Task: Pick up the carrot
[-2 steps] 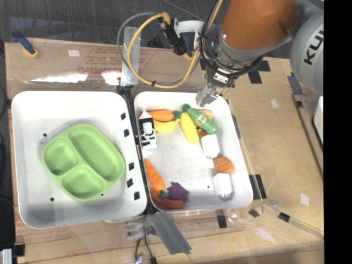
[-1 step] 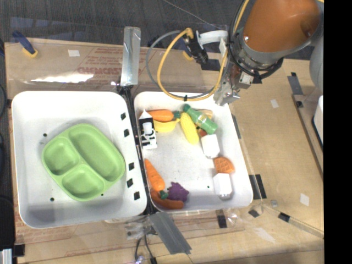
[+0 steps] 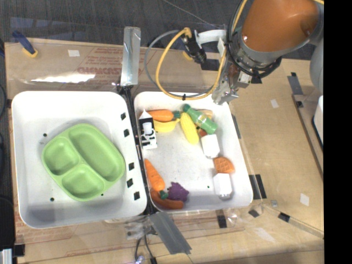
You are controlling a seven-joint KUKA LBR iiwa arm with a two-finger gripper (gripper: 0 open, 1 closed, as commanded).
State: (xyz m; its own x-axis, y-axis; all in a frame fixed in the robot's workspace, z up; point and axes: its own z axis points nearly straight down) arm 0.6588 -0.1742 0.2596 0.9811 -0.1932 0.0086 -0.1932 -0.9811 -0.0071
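Two white bins stand side by side on the bench. The left bin [image 3: 33,120] holds a green plate [image 3: 82,161] with three sections, and it lies a little turned, near the middle of the bin. The right bin [image 3: 242,180] holds many small things. At its top edge lies an orange carrot-like piece [image 3: 161,115], and just under it a yellow piece [image 3: 165,126]. Beside these are a green bottle [image 3: 199,120] and a corn cob [image 3: 189,128], which touch each other. A small black and white carton [image 3: 147,132] stands at the left wall. Lower on the right lie a white block [image 3: 210,146], an orange-red piece [image 3: 224,165] and another white block [image 3: 222,185], one below the other. The carrot [image 3: 154,175] lies along the left wall in the lower part of this bin, slanted, with its lower end near a purple grape bunch [image 3: 177,191] and a red-brown piece [image 3: 168,204] at the bottom edge. The gripper [image 3: 225,95] hangs over the top right corner of the right bin, well apart from the carrot. It carries nothing, and whether its fingers are spread or pressed together I cannot tell.
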